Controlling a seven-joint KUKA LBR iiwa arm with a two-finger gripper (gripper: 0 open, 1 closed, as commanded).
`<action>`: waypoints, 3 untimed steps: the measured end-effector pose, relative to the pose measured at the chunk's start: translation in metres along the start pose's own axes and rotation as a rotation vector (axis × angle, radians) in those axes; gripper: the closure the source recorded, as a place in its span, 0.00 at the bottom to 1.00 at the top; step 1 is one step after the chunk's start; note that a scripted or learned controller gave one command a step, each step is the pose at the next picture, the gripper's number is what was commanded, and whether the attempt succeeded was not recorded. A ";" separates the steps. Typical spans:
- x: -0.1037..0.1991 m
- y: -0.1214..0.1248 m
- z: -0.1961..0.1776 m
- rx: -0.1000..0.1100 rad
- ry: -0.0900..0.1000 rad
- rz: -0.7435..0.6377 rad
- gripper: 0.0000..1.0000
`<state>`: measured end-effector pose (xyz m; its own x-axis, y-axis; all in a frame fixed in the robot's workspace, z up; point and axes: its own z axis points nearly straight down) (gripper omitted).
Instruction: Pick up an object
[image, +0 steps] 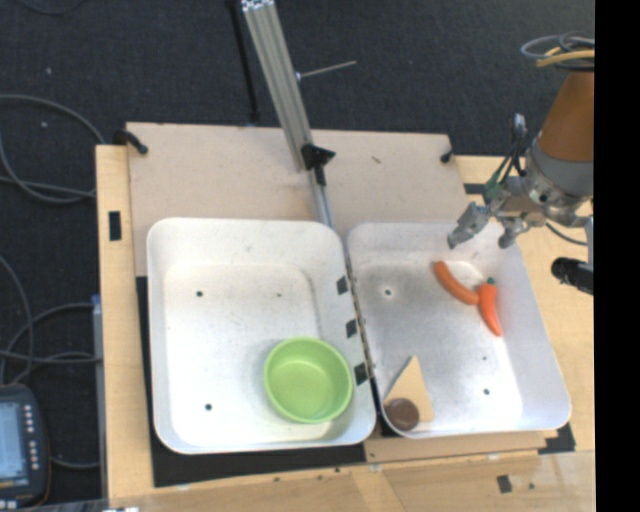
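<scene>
Two shallow white bins of smooth plastic, with rounded corners and some dark specks, are carried side by side by the desk (115, 330), which has a pale wooden surface. A sheet of light brown board (230, 170) is laid under their far edges.

In the right bin (520, 390), near its far right corner, two orange carrot-like pieces are seen. The curved orange piece (456, 283) is long and slightly bent; its long axis runs from the far left to the near right. The straight orange piece (489, 307) is tapered, with a small green tip at the far end, and its long axis runs almost from the far edge to the near edge of the bin, with the narrow end toward the near edge. The two pieces touch or nearly touch at their far ends.

At the near left corner of the same bin, a tan wedge (413, 386) of triangular shape is placed, and a small brown round disc (402, 411) lies just beside it.

In the left bin (190, 300), near its near right corner, a green bowl (308, 379) of glossy plastic stands upright.

The pincer (488, 229) hangs over the far right corner of the right bin, above the orange pieces. Its two grey fingers are spread apart and nothing is held between them.

A slanted aluminium rail (285, 90) is seen beyond the bins.
</scene>
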<state>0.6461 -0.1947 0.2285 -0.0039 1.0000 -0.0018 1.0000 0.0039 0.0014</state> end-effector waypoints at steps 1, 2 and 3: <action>-0.001 0.000 0.000 0.001 -0.001 0.000 0.00; 0.002 0.004 0.043 0.004 -0.001 -0.002 0.00; -0.002 0.001 0.106 0.007 0.000 0.003 0.00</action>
<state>0.6469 -0.1965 0.1221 -0.0006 1.0000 -0.0020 1.0000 0.0006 -0.0053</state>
